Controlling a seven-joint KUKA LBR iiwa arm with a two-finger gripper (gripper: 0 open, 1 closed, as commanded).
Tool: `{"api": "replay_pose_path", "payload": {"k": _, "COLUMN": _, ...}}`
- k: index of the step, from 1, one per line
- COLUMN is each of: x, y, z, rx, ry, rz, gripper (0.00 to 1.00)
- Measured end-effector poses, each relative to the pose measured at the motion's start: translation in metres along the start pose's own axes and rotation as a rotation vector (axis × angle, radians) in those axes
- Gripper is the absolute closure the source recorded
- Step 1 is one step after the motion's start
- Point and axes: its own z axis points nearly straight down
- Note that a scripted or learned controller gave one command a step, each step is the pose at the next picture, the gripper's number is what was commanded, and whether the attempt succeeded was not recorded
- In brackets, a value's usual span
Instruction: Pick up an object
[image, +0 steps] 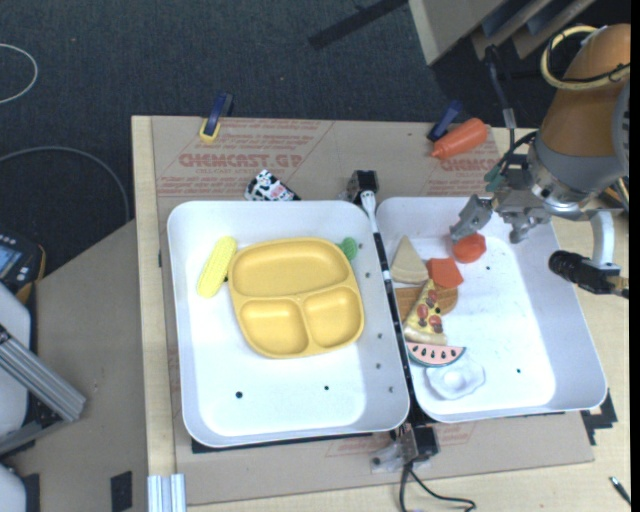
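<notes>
Tool (493, 222) over right bin (560, 330) | red piece (468, 247) just below-left

floor (150, 60): dark carpet; bench (300, 150): tan board; even light

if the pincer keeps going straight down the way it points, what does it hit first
Most likely the small red piece right beneath the pincer in the right bin; depth is hard to judge, so it may land on the bin floor beside it.

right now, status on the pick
End effector over right bin, fingers spread around a red piece. Not lifted yet. Red block and sandwich slice close by.
</notes>
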Motion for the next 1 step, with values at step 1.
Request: {"api": "replay_pose_path", "payload": {"k": 1, "x": 0.0003, "y": 0.0028, "z": -0.0087, "rx": -0.015, "ry": -0.002, "rz": -0.003, "gripper": 0.00}}
